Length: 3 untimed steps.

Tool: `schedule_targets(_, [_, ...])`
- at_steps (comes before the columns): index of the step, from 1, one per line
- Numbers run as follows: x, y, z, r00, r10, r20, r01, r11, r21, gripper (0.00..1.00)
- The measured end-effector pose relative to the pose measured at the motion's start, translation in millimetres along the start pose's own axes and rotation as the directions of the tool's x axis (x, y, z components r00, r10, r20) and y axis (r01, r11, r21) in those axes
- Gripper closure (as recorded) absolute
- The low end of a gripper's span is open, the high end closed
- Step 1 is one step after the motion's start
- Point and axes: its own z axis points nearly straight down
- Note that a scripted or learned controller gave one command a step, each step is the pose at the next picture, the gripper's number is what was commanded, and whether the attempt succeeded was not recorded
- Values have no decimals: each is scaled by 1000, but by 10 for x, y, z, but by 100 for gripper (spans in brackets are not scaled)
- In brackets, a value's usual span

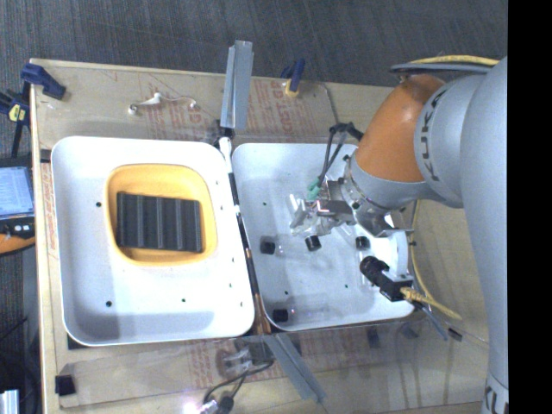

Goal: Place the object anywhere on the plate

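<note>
Here: gripper [312, 222] low over right bin [259, 171], grip state impossible to tell; yellow plate [159, 177] with dark ridged block [160, 222] in left bin [78, 158].

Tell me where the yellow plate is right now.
The yellow plate lies in the left white bin, toward its upper middle, with a dark ridged block on it. The gripper is over the right bin.

You've got a yellow plate [160, 179] with a dark ribbed centre, two white bins [86, 304], a tan bench [129, 89], blue clamps [39, 78], and your grey arm [466, 128] banded orange.
</note>
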Motion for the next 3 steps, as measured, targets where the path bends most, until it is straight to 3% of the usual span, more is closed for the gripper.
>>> schedule_targets(1, [672, 292, -513, 982, -188, 2, 188, 982, 0, 100])
schedule_targets(2, [1299, 338, -550, 959, -285, 3, 285, 959, -1, 100])
schedule_targets(3, [1273, 701, 86, 905, -426, 1, 426, 905, 3, 100])
